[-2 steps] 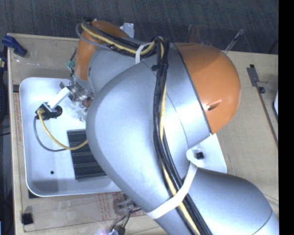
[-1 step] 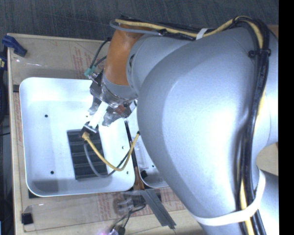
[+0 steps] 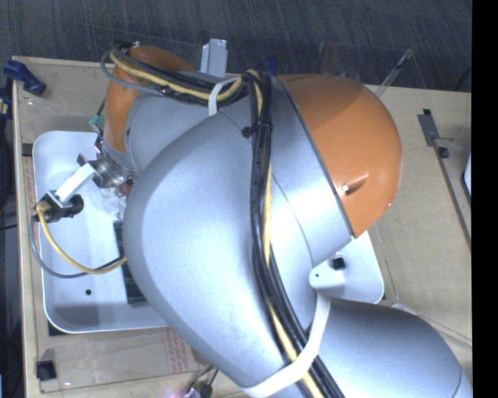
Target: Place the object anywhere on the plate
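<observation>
My grey arm with its orange band crosses the middle of the camera view and hides much of both bins. Its wrist hangs over the upper part of the left white bin. The gripper sits under the wrist, mostly covered by the arm body. A dark narrow strip lies on the bin floor at the arm's edge, partly hidden; I cannot tell what it is.
A yellow cable loops from the wrist over the left bin's floor, ending in a white-and-black plug. Part of the right bin's rim peeks out under the arm. Bare wooden bench lies to the right.
</observation>
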Controlling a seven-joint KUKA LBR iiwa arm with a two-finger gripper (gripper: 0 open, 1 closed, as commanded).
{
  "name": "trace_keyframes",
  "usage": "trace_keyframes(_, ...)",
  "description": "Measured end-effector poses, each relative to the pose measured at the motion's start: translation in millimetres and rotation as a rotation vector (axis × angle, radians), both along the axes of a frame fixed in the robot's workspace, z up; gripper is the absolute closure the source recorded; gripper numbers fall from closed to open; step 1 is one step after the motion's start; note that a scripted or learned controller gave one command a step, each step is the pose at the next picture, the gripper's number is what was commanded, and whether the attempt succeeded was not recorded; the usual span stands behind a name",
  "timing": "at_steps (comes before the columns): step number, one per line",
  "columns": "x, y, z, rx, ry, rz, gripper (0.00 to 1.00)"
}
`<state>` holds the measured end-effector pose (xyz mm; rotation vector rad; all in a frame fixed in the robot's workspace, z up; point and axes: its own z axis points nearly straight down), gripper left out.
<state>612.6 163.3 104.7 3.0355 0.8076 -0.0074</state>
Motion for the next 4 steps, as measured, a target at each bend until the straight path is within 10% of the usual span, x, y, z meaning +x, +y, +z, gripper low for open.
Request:
trace_keyframes(1,-45,-50,109,0.006,0.001,0.343,1.00)
trace_keyframes(2,-102,-81,85,0.006,0.004,0.777,1.00)
trace_keyframes(3,-102,-15,106,0.003,0.001,0.409,1.00)
trace_keyframes(4,-136,-82,215,0.005,-0.002,0.465,1.00)
